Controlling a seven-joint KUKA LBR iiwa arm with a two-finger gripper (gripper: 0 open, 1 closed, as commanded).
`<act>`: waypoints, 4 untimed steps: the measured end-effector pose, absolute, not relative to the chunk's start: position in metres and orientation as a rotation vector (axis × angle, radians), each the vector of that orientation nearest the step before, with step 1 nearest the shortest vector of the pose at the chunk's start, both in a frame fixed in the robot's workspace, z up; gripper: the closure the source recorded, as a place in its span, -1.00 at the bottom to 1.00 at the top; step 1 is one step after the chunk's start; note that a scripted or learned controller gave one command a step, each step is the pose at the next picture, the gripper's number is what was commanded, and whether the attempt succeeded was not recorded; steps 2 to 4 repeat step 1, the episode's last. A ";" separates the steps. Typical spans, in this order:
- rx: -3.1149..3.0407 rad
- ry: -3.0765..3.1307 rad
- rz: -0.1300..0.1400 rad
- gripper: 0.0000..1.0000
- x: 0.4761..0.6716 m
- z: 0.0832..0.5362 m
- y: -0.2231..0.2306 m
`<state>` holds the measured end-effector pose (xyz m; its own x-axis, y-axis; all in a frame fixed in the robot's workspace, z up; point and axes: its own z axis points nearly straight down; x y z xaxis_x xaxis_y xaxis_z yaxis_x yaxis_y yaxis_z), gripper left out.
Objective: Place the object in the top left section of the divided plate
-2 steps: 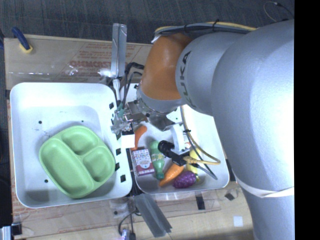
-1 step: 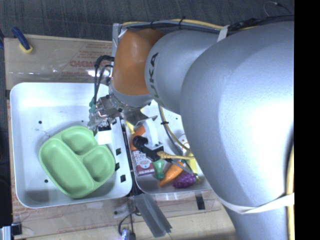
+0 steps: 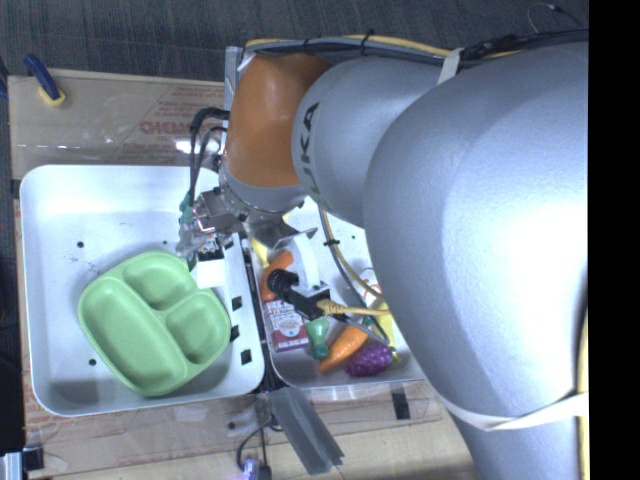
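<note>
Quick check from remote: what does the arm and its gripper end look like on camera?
A bulky, rounded grey arm with a glossy orange band above the wrist and dark lettering beside it. Black and yellow cables run along its top. The gripper is a small dark metal assembly with black wires looping in.

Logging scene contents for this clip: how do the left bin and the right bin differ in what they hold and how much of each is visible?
The left bin holds one green divided plate; the right bin holds several small items, among them a carrot and purple grapes. The left bin is mostly visible; the right bin is largely covered by the arm. Both are shallow and white.
</note>
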<state>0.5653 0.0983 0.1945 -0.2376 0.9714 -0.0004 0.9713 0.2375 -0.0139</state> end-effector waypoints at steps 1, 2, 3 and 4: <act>-1.935 -2.465 0.017 -1.00 0.565 0.195 0.098; -1.935 -2.465 0.017 -1.00 0.565 0.195 0.098; -1.935 -2.465 0.017 -1.00 0.565 0.195 0.098; -1.935 -2.465 0.017 -1.00 0.565 0.195 0.098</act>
